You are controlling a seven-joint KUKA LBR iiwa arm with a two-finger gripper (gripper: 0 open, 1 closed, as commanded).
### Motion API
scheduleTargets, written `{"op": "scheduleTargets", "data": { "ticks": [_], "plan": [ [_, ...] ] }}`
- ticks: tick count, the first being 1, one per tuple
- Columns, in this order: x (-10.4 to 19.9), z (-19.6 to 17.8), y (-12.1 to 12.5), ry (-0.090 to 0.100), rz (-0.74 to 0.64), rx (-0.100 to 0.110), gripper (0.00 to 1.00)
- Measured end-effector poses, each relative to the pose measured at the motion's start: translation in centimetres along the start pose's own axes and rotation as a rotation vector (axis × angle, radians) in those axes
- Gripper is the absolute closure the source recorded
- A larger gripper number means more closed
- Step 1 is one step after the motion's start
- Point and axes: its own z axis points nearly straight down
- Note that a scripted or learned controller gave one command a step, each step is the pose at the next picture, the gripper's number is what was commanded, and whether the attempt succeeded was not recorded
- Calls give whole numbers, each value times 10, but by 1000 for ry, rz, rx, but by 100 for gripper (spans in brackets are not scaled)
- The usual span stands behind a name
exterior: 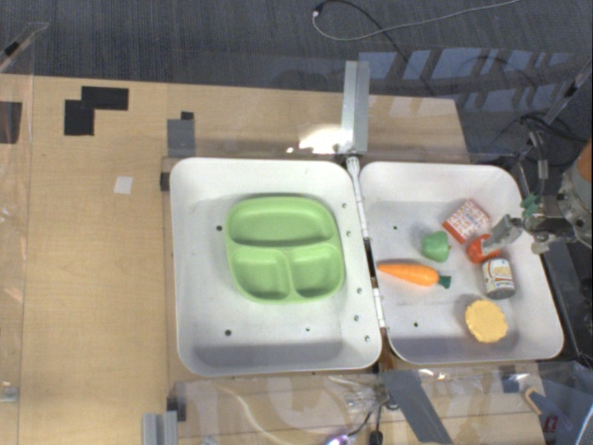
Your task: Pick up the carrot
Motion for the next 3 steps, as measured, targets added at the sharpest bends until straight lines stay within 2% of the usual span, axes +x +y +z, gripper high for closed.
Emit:
{"op": "scheduleTargets", "data": {
  "ticks": [1,2,3],
  "plan": [
    [61,52,-20,0,-247,-2,0],
    [99,130,-16,-4,-367,-12,0],
    [99,130,-16,-4,-367,-12,0]
  ]
}}
